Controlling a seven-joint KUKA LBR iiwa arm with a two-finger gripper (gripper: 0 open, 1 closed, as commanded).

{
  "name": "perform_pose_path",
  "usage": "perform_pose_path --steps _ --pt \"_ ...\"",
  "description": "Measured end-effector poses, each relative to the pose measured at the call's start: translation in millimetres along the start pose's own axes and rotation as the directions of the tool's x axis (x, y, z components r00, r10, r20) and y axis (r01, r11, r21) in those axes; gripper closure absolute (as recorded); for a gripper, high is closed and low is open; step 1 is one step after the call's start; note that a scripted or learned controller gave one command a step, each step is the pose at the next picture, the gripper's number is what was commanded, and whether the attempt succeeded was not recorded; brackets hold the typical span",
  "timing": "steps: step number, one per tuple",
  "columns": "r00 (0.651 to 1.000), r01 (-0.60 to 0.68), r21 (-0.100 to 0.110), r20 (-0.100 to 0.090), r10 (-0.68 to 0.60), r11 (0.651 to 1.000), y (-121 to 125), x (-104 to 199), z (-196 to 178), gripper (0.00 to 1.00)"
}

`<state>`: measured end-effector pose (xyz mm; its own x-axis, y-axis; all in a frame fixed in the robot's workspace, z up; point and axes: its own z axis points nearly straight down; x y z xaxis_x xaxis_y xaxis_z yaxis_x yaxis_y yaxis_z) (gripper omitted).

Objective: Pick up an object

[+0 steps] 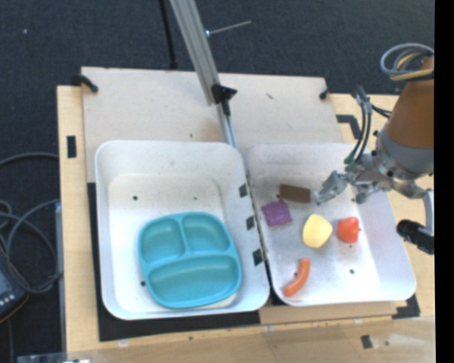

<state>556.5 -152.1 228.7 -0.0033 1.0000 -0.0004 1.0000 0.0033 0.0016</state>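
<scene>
Sitting on tan bench [159,112], two white bins [117,165], dark carpet [30,36]

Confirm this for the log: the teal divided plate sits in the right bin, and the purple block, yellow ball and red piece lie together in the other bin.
Not quite. The camera view shows the teal divided plate in the left bin, not the right. The purple block, yellow ball and red piece lie together in the other bin, the right one.
</scene>
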Motion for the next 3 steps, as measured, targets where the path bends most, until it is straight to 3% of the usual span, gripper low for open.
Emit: perform_pose_path --steps 1,3 --pt "1.0 -0.002 0.0 0.0 0.002 1.0 0.0 -0.1 0.0 0.0" --pt "1.0 -0.003 0.005 0.001 0.003 1.0 5.1 9.6 95.6 0.0"
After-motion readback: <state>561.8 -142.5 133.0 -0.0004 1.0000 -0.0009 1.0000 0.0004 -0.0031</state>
